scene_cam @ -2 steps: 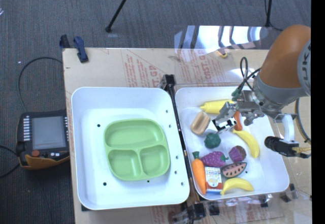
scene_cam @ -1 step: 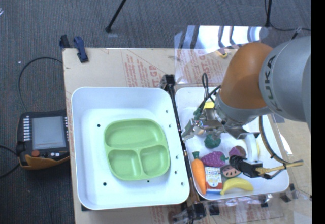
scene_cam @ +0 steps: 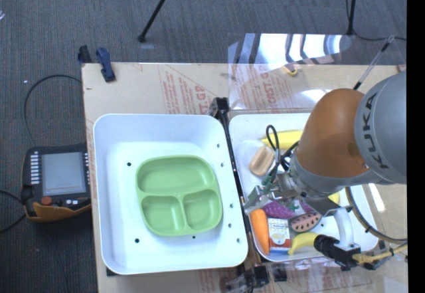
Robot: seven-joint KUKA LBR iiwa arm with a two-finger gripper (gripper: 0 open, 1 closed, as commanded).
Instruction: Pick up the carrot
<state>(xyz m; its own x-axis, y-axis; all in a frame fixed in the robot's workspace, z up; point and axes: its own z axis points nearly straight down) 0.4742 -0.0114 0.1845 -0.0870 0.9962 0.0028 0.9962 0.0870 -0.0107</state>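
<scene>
While the grey KUKA arm with its orange band [scene_cam: 335, 135] reaches in from the desk's right edge, its gripper [scene_cam: 265, 195] hangs low over the right-hand shallow white bin [scene_cam: 242, 127], near that bin's left wall. Whether anything sits between the metal parts there cannot be told.

An orange carrot [scene_cam: 259, 230] lies in the right bin's front left corner, lengthwise along the left wall, just below the gripper and apart from it as far as can be seen. Just beside the carrot on its right sits a small white printed packet [scene_cam: 279, 232], with a purple bunch of toy grapes [scene_cam: 279, 208] above it and a red watermelon slice [scene_cam: 305, 222] further right. A yellow banana [scene_cam: 302, 242] curves along the bin's front edge. Towards the bin's back lie a tan bread-like piece [scene_cam: 261, 161] and another yellow item [scene_cam: 284, 139], partly hidden by the arm.

In the left white bin [scene_cam: 113, 245] a pale green three-compartment plastic tray [scene_cam: 178, 193] rests centrally. On the floor beyond the desk's left edge sits a black pendant with a screen [scene_cam: 58, 179].
</scene>
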